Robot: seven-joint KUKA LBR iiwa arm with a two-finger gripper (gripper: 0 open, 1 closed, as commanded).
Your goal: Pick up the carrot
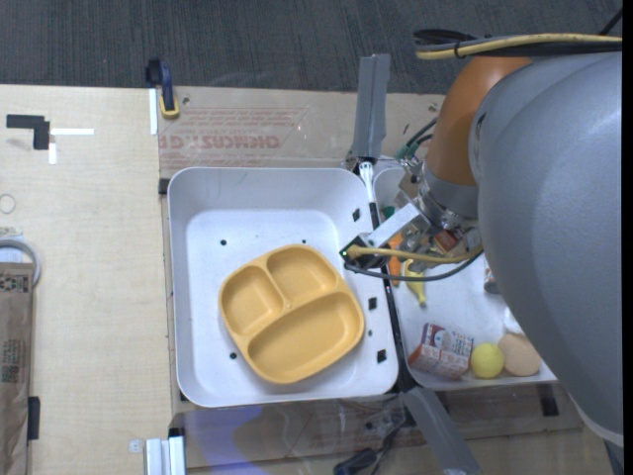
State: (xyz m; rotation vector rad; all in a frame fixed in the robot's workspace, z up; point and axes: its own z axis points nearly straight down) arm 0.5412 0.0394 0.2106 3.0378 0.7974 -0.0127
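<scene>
Camera view. Landmark: the divider [388,305] where the two white bins meet.

The gripper [410,255] is low over the right bin [465,379], just right of the divider, at the end of the grey arm [554,236] with its orange band [465,117]. Cables and wrist hardware crowd the fingers, so whether they are apart or together cannot be told.

The carrot [398,263] appears as a short orange sliver just right of the divider, directly under the gripper. It is largely covered by the gripper body, so its long axis cannot be read reliably. No contact between fingers and carrot can be confirmed; treat it as not held.

A yellow, banana-like piece [415,287] lies just below the carrot, close enough to be caught in a closing grasp. This is the main risk.

Further down the right bin from the divider are a small printed carton [441,350], a yellow lemon [486,360] and a tan egg-shaped item [519,354], well apart from the gripper.

Left of the divider, the left bin [198,265] holds a yellow divided plate [292,313], clear of the work area.
</scene>
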